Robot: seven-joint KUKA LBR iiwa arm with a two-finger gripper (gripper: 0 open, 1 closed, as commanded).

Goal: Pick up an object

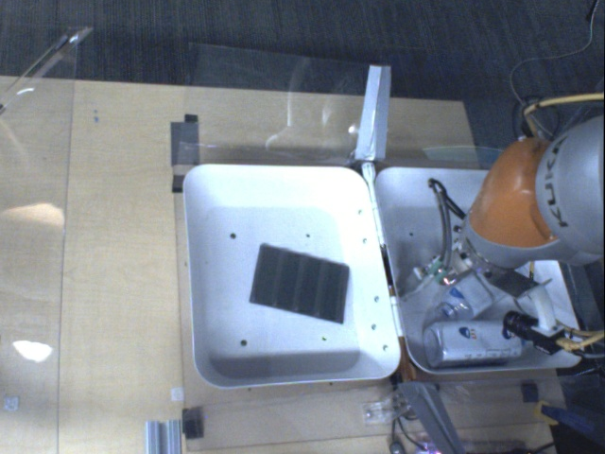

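Down in the right bin (408,218) the gripper (442,274) hangs, whether clenched or released I cannot tell; a dark ridged pad (300,283) lies mid-floor in the left bin (210,206); a silvery packet (475,342) rests against the right bin's near edge.

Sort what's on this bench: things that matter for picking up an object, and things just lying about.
For the job:
- dark ribbed pad, flat in the left bin
- arm's gripper, down in the right bin

Lying about:
- clear divider behind the bins
- black cable
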